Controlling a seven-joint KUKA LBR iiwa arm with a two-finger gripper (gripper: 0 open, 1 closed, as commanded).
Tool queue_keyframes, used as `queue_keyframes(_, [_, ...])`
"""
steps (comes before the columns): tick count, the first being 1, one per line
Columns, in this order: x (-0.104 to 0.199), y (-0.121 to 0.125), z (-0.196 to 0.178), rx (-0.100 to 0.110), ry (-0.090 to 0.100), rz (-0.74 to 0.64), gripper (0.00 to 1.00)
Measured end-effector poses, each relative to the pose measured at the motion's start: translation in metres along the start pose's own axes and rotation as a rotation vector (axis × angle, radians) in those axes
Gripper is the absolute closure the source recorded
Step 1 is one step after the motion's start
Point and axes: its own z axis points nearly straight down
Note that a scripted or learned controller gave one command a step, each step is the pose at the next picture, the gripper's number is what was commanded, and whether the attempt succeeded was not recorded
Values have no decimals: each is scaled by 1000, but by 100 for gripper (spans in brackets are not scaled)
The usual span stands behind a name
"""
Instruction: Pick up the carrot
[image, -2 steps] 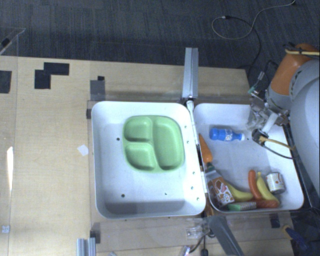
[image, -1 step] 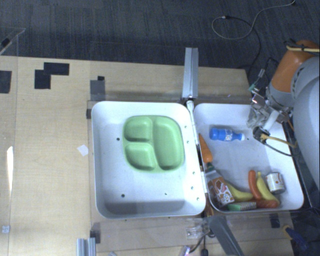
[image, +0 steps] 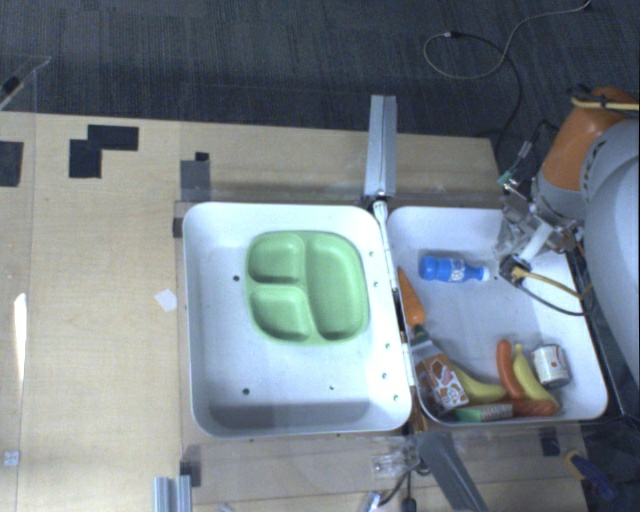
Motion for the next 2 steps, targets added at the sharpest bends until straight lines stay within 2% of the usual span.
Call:
queue_keyframes(1, [3,0,-11,-2,0,-11,100])
queue_keyframes(2, [-6,-7,0,-2,1,-43,100])
